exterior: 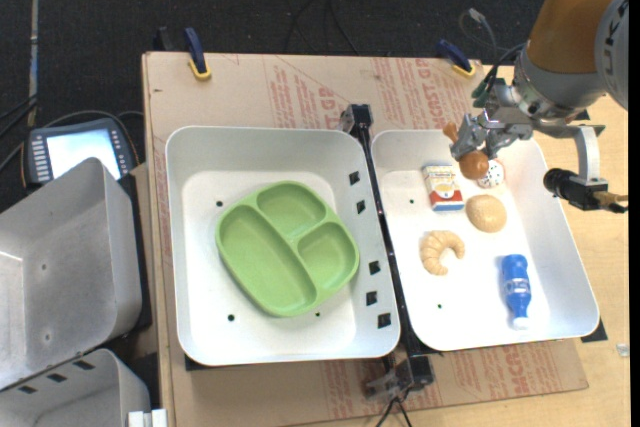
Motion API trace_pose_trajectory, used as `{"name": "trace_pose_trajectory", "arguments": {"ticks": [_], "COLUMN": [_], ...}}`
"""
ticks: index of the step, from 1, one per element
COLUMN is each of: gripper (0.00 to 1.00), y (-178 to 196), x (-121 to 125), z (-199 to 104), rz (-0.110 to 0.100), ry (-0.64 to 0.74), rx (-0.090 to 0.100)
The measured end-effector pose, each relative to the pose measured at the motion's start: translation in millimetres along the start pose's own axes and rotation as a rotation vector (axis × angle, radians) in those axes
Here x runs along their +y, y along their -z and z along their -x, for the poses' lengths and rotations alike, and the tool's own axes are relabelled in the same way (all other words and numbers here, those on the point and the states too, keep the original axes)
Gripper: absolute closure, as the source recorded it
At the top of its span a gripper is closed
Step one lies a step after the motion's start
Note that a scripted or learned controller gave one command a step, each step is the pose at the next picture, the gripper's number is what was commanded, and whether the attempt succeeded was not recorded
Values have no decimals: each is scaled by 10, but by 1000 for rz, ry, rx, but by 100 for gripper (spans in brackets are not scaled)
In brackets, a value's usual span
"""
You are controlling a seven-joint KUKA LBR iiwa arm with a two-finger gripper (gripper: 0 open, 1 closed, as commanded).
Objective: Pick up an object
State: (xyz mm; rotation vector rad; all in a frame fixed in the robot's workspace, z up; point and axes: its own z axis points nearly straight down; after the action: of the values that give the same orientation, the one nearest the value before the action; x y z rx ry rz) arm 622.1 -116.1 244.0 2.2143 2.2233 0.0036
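jaws [474,158] pinching round brown ball [475,164] | smooth tan bun [486,213] | ridged croissant [441,250]

Cardboard sheet [270,85] under the bins: faint red printed lettering, reversed or upside down, repeated in bands along the far edge and near edge; no word legible. Small carton [443,187] in right bin [570,255]: red-and-white printed face, text too small to read. Blue bottle [514,287]: label unreadable.
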Motion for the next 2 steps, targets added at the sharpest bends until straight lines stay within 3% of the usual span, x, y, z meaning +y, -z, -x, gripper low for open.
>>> {"name": "trace_pose_trajectory", "arguments": {"ticks": [1,2], "gripper": [100,100], "y": [57,-6], "x": [10,-172], "z": [-552,-1079], "rz": [-3,-8], "ry": [5,4], "rx": [3,2]}}
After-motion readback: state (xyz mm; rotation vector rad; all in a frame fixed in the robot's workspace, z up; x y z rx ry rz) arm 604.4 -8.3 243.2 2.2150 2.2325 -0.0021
